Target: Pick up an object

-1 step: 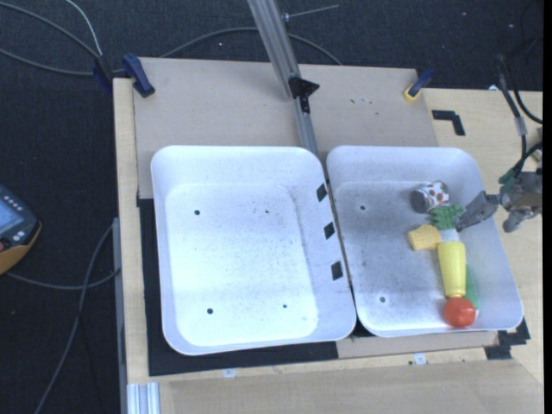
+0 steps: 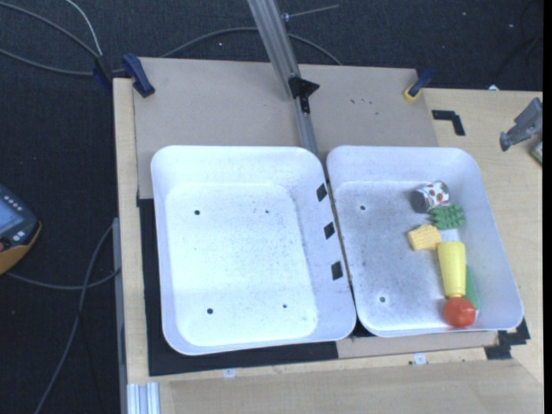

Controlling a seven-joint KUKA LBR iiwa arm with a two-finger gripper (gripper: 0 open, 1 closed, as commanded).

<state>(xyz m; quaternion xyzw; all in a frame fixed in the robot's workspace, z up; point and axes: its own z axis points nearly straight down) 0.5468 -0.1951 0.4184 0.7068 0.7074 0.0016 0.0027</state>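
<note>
Gripper (image 2: pixel 523 129): I see it only at the right edge, above and outside the right bin (image 2: pixel 379 257); I cannot tell its state. Objects, right bin, far side: spotted cup (image 2: pixel 430 197), green piece (image 2: pixel 448 217), yellow block (image 2: pixel 423 237), yellow cylinder (image 2: pixel 453 267), red ball (image 2: pixel 460 311).

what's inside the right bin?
Right bin holds a cluster along its right side: small cup, green piece, yellow block, yellow cylinder, red ball. Anything under them is hidden.
</note>
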